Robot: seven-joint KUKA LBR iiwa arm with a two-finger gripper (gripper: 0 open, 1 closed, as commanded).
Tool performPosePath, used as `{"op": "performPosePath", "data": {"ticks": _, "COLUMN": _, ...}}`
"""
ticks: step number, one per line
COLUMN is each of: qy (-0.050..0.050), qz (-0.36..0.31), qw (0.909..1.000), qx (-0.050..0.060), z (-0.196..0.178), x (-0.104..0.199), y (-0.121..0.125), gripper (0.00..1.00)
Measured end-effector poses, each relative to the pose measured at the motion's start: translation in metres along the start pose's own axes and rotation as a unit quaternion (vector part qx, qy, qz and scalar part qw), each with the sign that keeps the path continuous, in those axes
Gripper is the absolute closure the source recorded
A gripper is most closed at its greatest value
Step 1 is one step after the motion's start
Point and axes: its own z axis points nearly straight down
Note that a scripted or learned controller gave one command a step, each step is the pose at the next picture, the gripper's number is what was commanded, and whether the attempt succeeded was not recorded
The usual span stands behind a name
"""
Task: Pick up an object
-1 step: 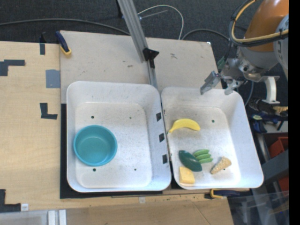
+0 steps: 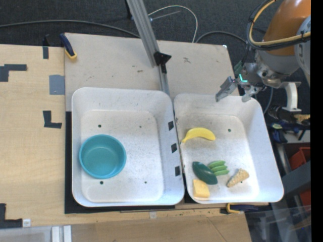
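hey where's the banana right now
In the camera view the banana lies in the right bin, toward its upper left, apart from the green items below it. The end effector is above the bin's far rim.

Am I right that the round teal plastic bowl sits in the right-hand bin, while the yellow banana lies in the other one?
Not quite: the camera view shows the round teal plastic bowl in the left-hand white bin, while the yellow banana lies in the other one.

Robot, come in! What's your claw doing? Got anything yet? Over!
Claw open, nothing in it, above right bin's far rim. Banana lies nearest, alone in that bin. Nothing blocking it.
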Motion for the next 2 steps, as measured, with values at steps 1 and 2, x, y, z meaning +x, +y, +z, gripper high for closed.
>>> {"op": "performPosePath", "data": {"ticks": 1, "qy": 0.000, "qz": 0.000, "qw": 1.0000, "qx": 0.003, "z": 0.062, "x": 0.007, "y": -0.006, "gripper": 0.00}}
{"op": "performPosePath", "data": {"ticks": 2, "qy": 0.000, "qz": 0.000, "qw": 1.0000, "qx": 0.003, "z": 0.108, "x": 0.013, "y": -0.011, "gripper": 0.00}}
